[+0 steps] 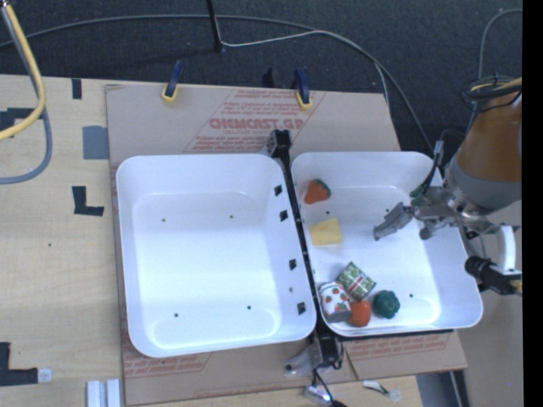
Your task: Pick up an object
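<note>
The arm (492,147) comes in from the right and is cut off by the frame edge, so only its orange band and grey wrist show. Below the wrist the gripper (399,223) hangs over the right bin (424,164), pointing left; its fingers (389,225) blur into one dark grey shape, and whether they are open or closed cannot be told. Nothing can be seen between them.

The objects all lie in the right bin, left of and nearer than the fingers. A yellow block (327,232) sits just beside the divider between the bins, level with the fingers but well apart from them. Farther back, a red and orange piece with a green tip (316,191) lies near the same divider. At the near edge four things crowd together: a green and white packet (355,281), tilted; a white and red item (333,298) partly hidden under its neighbours, its markings too small to read; an orange-red round piece (361,314) touching it; and a dark green lump (386,304) just beside that.

The left bin (136,253) sits beside the right one on the surface (51,261), over a sheet of cardboard (246,117) held by two clamps (173,83) at its far edge. Cables (34,142) trail across the far left.
</note>
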